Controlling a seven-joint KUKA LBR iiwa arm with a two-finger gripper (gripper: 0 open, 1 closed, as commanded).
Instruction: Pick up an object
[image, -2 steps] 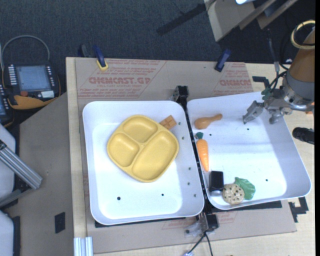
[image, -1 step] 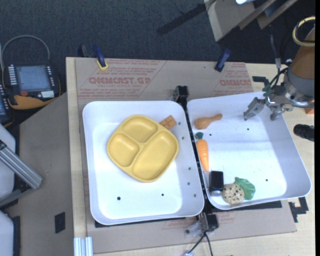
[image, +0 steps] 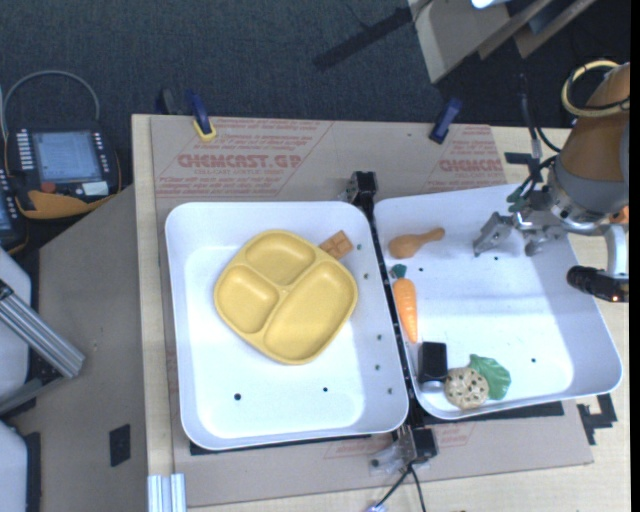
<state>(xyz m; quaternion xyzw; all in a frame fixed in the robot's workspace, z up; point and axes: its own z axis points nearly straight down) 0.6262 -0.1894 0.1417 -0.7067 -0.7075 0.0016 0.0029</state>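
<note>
A worktop (image: 300, 140) covered in printed cardboard carries two shallow white bins side by side, seen from above at a slant.

The left bin (image: 200, 380) holds a yellow divided plate (image: 287, 295) with three compartments, lying a little above the bin's centre. A small tan block (image: 337, 243) touches the plate's upper right edge, near the bin's top right corner.

The right bin (image: 560, 340) holds the loose objects, most of them along its left edge. A tan toy drumstick (image: 414, 242) lies near the top left corner. Just below it, a toy carrot (image: 405, 308) with a green top lies lengthwise along the left wall. Further down, near the bottom left corner, a small black block (image: 432, 361) lies just beside a round speckled cookie (image: 463, 387), and a green leafy piece (image: 491, 373) touches the cookie on its right.

The arm (image: 600, 150), grey with an orange section above the wrist, reaches in from the right over the right bin's top right corner. Its gripper (image: 512, 236) hangs near the bin's upper edge with its fingers spread apart and nothing between them. The drumstick is the nearest object, lying to the gripper's left at about the same height in the view, apart from it. The carrot lies further off, below and to the left, and the cookie group sits well apart toward the bin's bottom edge.
</note>
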